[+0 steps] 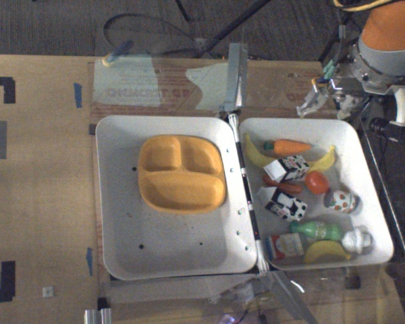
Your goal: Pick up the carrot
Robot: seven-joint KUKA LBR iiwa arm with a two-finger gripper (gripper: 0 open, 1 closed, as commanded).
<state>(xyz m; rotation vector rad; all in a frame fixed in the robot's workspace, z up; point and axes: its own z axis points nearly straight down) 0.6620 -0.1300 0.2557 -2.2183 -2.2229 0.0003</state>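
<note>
The carrot (290, 147) is orange with a green top pointing left. It lies flat near the far edge of the right bin (376, 201), between two yellow bananas (252, 152). My gripper (326, 102) hangs above the bench just behind that bin's far rim, up and to the right of the carrot and well apart from it. Its fingers look open with nothing between them.
Around the carrot the right bin holds two cow-patterned cartons (287, 169), a red tomato (316, 181), a sausage, a spotted egg (341, 201), a green bottle (317, 231) and a can. The left bin (115, 201) bears an orange divided plate (182, 173). A metal divider (235, 79) runs between the bins.
</note>
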